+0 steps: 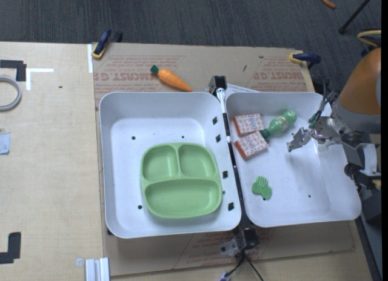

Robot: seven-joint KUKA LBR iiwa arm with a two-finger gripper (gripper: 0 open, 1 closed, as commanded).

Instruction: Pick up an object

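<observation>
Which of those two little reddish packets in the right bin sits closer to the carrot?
The upper reddish packet, lying beside the green bottle's top end. The lower reddish packet lies further from the carrot.

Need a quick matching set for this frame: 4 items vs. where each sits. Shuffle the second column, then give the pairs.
Items:
1. divided green plate
2. toy carrot
3. green bottle
4. small green leaf piece

Places:
A. right bin, far side, beside two red-and-white packets
B. cardboard, beyond the left bin
C. left bin, centre
D. right bin, near side, lying alone

Pairs: 1-C, 2-B, 3-A, 4-D
</observation>
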